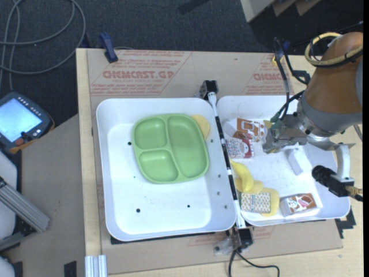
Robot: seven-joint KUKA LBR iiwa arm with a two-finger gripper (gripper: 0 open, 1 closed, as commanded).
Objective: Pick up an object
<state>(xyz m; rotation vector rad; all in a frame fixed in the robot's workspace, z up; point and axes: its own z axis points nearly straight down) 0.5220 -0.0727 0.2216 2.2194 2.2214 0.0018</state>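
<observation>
The right bin (253, 104) holds several small things. An orange-and-white packet (247, 127) lies near its back left, with a red-and-white packet (237, 149) just in front of it. A yellow banana-like piece (244, 178) rests against the left wall. A checkered cracker-like piece (255, 201) on a yellow base and a brown-edged packet (300, 203) lie along the front. A small grey bar (295, 165) sits mid-bin. My gripper (273, 143) hangs low over the bin's middle, just right of the two packets and above the grey bar.
The left bin (115, 154) carries a green divided plate (170, 149) with a yellow item (202, 124) peeking out behind its right edge. A black divider clamp (209, 89) sits between the bins. A black fitting (326, 179) juts from the arm over the right bin.
</observation>
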